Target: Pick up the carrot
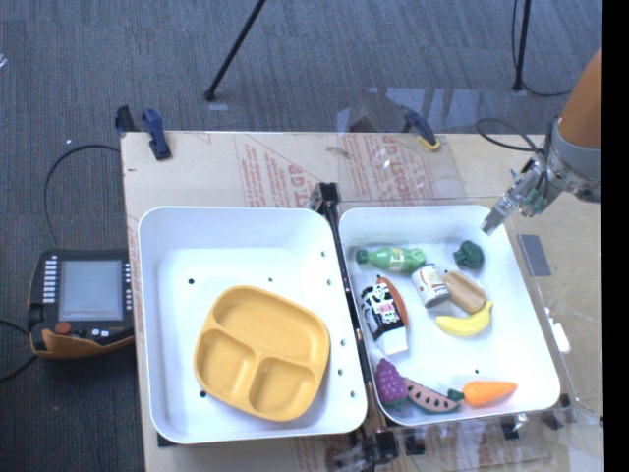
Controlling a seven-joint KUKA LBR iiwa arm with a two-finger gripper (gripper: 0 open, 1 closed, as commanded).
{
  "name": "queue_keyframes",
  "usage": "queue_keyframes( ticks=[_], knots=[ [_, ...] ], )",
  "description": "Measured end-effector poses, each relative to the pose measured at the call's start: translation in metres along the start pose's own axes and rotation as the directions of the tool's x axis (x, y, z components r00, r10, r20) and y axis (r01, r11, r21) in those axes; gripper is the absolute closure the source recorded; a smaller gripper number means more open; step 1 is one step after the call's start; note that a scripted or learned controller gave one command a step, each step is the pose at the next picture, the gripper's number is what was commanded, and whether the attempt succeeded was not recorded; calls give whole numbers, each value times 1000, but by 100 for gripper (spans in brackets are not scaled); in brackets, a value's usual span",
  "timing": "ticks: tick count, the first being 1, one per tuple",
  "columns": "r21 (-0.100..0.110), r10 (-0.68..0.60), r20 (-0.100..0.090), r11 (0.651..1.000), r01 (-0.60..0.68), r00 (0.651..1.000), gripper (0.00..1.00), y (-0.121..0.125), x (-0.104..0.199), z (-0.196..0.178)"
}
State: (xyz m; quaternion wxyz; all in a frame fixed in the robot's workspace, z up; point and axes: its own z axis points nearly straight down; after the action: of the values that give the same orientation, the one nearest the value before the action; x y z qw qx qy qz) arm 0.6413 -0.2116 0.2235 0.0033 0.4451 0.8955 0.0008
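Left bin (167,264) carrying a yellow divided plate (261,352) near its middle; right bin (521,293) scattered with smaller toys. Arm (580,126) reaching in past the right bin's far right corner, claw (494,220) poised over that corner's rim, too small and blurred to tell how far open, apparently nothing in it. Banana (466,322) mid-right, green bottle (391,258) toward the far left edge, watermelon slice (429,397) by the near edge, carrot (488,392) lying in the near right corner just beside that slice.
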Motion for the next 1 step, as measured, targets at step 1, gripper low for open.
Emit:
queue_keyframes(
  ticks=[1],
  knots=[
    [1, -3, -5, 1000, 3, 1000, 100, 1, 1, -4]
  ],
)
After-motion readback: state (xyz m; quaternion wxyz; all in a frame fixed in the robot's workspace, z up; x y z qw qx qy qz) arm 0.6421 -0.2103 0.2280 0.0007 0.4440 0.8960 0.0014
